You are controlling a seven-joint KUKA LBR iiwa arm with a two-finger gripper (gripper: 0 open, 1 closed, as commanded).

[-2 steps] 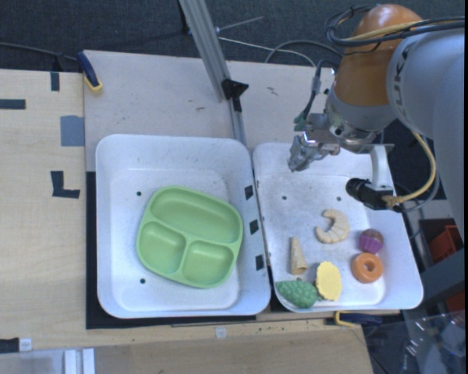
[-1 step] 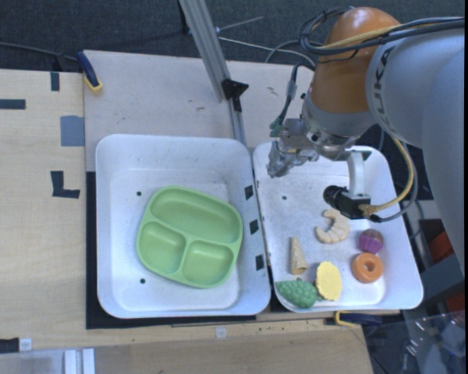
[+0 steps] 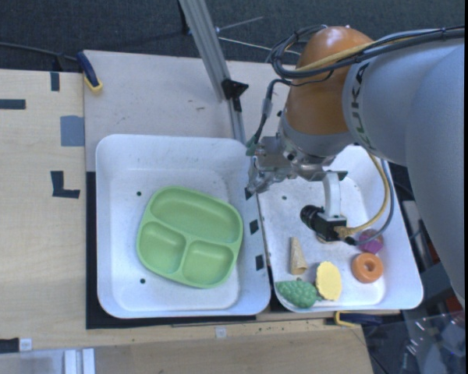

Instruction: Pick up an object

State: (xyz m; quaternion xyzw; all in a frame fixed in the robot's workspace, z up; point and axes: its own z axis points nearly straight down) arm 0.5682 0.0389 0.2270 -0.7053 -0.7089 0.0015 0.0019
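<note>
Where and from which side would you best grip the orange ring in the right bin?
Probably from straight above: the orange ring lies flat, hole up. Pinch across its band at the view's lower edge, away from the purple piece close to its upper edge.

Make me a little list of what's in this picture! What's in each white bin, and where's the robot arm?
left bin: one green plate with three sections
right bin: tan cone-shaped toy, green bumpy toy, yellow toy, orange ring, purple toy
toy layout: bunched along the right bin's near edge
end effector: above the wall between the bins, apart from the toys
arm: grey and orange, reaching in from the right
</note>
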